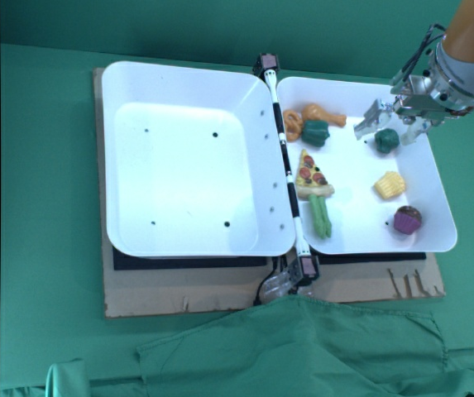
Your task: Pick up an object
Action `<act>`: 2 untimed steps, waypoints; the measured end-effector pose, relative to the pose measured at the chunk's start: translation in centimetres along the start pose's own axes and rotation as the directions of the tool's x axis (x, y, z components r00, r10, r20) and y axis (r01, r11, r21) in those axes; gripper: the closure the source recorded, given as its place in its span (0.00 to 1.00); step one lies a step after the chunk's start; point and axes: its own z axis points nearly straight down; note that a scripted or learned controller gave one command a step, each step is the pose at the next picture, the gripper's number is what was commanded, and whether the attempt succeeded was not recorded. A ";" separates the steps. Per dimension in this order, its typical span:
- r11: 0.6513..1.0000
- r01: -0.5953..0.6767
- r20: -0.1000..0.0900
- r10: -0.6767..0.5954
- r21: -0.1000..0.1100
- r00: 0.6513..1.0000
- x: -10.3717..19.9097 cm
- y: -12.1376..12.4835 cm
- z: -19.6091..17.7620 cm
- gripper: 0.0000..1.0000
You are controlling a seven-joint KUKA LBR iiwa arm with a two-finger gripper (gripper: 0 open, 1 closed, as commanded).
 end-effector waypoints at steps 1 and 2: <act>1.000 -0.007 -0.005 0.007 0.023 1.000 -2.0 -5.9 7.6 0.00; 1.000 -0.008 0.000 0.008 0.012 1.000 -7.3 -8.6 10.5 0.00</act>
